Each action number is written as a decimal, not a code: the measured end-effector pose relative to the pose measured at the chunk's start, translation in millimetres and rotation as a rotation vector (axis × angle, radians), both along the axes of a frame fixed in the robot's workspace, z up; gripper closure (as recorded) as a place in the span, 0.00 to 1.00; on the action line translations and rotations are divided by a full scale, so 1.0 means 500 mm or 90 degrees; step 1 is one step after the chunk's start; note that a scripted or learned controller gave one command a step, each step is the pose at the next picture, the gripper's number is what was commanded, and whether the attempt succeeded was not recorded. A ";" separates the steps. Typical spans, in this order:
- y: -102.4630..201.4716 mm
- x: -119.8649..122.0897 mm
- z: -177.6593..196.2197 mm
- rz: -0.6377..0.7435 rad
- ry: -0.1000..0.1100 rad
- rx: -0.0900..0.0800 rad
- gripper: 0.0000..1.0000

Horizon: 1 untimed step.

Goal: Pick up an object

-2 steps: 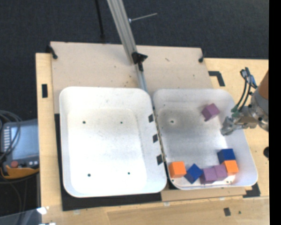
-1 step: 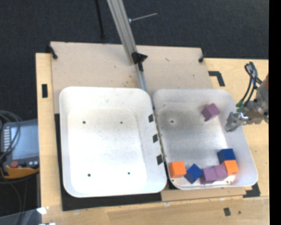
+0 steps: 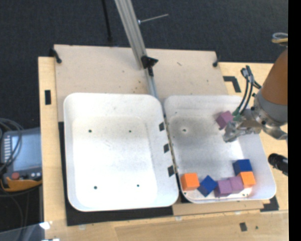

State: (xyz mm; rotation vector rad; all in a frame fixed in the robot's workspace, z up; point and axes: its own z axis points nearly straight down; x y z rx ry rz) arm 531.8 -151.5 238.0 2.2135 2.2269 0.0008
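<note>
The arm comes in from 3 o'clock, and its gripper [image 3: 231, 132] hangs over the upper part of the right bin [image 3: 200, 149]. A purple block [image 3: 223, 118] sits just at the gripper's 11 o'clock, touching it or very nearly so; whether the fingers are spread, pressed together, or pinching that block cannot be told, since the wrist body and cables hide their tips.

The other blocks crowd the bin's rim from 5 to 6 o'clock: an orange cube [image 3: 190, 181] against the wall that divides the bins, a blue cube [image 3: 207, 185] just beside it, two purple cubes [image 3: 230, 186] next in the row, then a second orange cube [image 3: 248, 178] with another blue cube [image 3: 242, 166] touching it at 12 o'clock. All lie close to the rim, with little room on their outer sides.

The middle of the right bin, from its centre toward 9 and 11 o'clock, is bare floor. The left bin [image 3: 115, 149] lies rim to rim with it on the wooden surface [image 3: 140, 67]. A slanted aluminium bar [image 3: 133, 26] rises past the 12 o'clock edge between the bins.
</note>
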 end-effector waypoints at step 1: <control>0.092 0.002 0.000 0.001 0.000 0.001 1.00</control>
